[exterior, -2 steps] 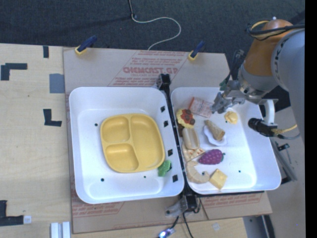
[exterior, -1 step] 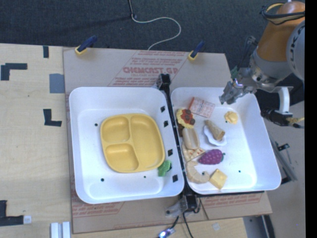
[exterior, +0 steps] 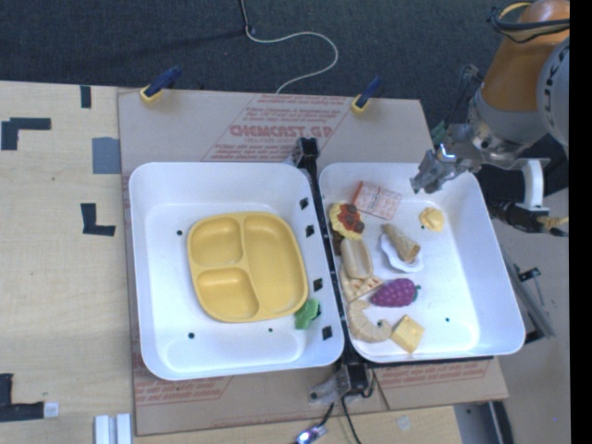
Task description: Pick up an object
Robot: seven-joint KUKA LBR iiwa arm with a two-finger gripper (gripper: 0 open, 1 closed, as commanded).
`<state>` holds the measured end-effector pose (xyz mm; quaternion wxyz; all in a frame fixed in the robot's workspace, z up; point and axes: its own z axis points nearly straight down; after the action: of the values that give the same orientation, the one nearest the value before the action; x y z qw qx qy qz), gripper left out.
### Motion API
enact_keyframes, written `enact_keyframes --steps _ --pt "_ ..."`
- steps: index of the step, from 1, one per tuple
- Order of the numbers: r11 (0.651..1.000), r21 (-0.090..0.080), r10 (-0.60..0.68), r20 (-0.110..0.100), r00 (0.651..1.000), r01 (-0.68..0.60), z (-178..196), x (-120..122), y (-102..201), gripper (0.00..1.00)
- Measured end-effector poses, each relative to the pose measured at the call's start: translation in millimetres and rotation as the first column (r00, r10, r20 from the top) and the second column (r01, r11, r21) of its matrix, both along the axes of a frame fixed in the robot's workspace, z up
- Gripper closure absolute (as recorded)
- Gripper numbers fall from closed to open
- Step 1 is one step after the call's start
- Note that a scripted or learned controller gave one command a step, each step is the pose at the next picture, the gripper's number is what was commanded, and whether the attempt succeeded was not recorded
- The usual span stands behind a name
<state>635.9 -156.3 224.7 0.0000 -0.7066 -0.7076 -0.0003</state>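
My gripper (exterior: 427,179) hangs over the far right corner of the right bin (exterior: 481,248), above its rim. Nothing shows between its fingers. Several toy foods lie in that bin: a pink wafer (exterior: 376,199), a small pizza slice (exterior: 348,218), a yellow piece (exterior: 431,218), an ice-cream cone (exterior: 401,244) on a white bit, a bread stick (exterior: 355,259), purple grapes (exterior: 395,292), a croissant (exterior: 367,326) and a cheese cube (exterior: 407,333). The yellow piece lies closest, just below the gripper.
The left bin (exterior: 153,248) holds a yellow divided plate (exterior: 246,266) and a small green piece (exterior: 307,314) at its near right corner. A black divider with clips (exterior: 313,211) runs between the bins. A cable (exterior: 287,40) trails across the floor behind the bench.
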Motion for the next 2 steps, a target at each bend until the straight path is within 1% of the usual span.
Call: enact_keyframes --steps 1,2 --pt "1.0 0.001 0.005 -0.002 1.0 -0.005 -4.2 10.7 55.3 1.0" --pt "1.0 0.0 0.005 -0.003 1.0 -0.005 -13.4 11.8 112.0 1.0"
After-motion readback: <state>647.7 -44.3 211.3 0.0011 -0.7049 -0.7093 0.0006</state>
